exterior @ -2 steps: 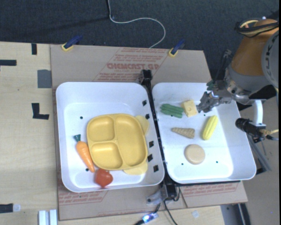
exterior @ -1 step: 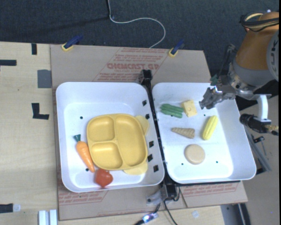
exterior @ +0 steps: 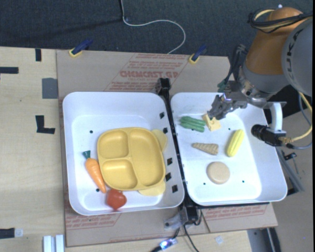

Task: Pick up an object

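End effector: the end effector (exterior: 219, 109) is low over the upper middle of the right bin (exterior: 268, 185), at the end of the grey arm (exterior: 281, 46) that comes in from the right.
End effector state: cannot tell whether it is wide or narrow, since its tips merge into dark shapes from this angle.
Nearest thing: a small yellow wedge (exterior: 213, 123) lies just below and beside the tips; contact cannot be judged.
Green vegetable: one green piece (exterior: 192, 123) lies just left of the wedge, near the bin's left wall.
Cone: one tan cone (exterior: 206, 148) lies below the wedge, near the bin's middle.
Corn: one yellow corn cob (exterior: 234, 143) lies right of the cone, apart from it.
Round piece: one beige disc (exterior: 218, 172) lies in the lower middle of the right bin.
Left bin: the left bin (exterior: 76, 109) holds one yellow divided tray (exterior: 131, 157), one orange carrot (exterior: 95, 174) at its left edge, and one red piece (exterior: 115, 199) at its lower left.
Count of bins: two, side by side on the worktop (exterior: 21, 156).
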